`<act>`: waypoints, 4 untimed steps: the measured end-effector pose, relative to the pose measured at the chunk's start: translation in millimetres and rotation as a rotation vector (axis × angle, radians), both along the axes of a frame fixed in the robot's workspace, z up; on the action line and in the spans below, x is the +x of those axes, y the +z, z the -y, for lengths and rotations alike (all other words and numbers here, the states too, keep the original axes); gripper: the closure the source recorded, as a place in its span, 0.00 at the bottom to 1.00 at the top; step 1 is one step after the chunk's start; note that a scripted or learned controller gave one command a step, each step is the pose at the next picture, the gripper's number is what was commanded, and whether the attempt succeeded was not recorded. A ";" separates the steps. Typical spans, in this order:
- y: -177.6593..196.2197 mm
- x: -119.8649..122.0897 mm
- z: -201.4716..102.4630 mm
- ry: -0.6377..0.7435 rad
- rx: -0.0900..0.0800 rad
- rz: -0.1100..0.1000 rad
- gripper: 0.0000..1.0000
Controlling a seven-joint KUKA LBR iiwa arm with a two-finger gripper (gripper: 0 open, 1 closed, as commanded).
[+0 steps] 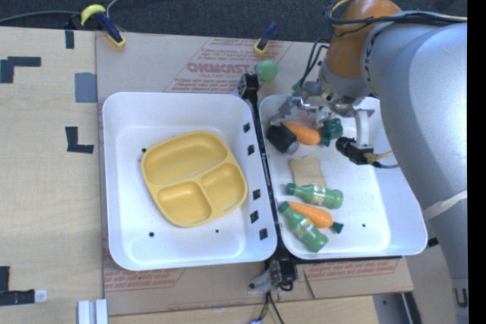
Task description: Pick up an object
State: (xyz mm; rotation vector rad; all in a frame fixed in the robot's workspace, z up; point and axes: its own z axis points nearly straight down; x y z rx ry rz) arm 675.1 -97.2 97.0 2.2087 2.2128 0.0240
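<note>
Hovering claw [310, 120] above carrot [304, 134]

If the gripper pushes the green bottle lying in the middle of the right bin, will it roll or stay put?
The green bottle lies on its side and looks round-bodied, so a push across its length would probably roll it. The tan block touches its upper side and might stop it that way. It looks like a small plastic toy, so probably light and rigid.
</note>
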 end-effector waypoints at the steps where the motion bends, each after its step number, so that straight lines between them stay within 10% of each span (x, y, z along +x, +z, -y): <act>1: 0.4 -18.6 -0.7 -0.003 -0.005 0.012 0.00; 3: 0.8 -36.3 5.8 -0.001 0.000 0.015 0.00; 4: 12.8 -35.9 6.8 0.002 -0.003 0.014 1.00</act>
